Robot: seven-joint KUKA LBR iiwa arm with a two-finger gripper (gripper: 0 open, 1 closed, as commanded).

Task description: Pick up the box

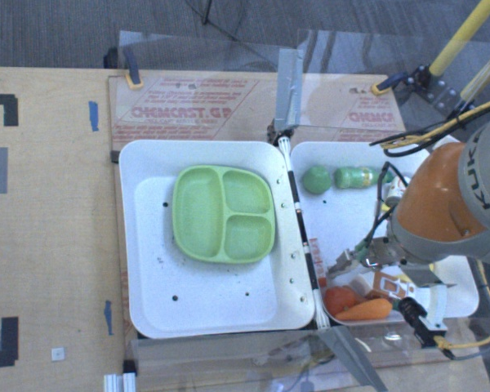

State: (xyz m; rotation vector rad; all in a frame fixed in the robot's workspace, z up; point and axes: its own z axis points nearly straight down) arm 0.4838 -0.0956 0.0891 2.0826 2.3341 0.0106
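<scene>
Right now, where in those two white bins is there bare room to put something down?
Left shallow white bin: bare floor left of and below the light green divided plastic plate. Right shallow white bin: bare middle below the round green ball; crowded by the grey-and-orange arm and the orange carrot.

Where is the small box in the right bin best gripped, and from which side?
Probably from above, gripping the small white-and-orange box by its upper-left and lower-right edges: it lies flat, and the orange carrot crowds its lower-left side.

green divided plate (pixel 224 214) in left bin (pixel 139 243); green ball (pixel 316 179), carrot (pixel 364 309) in right bin (pixel 343 219)
</scene>
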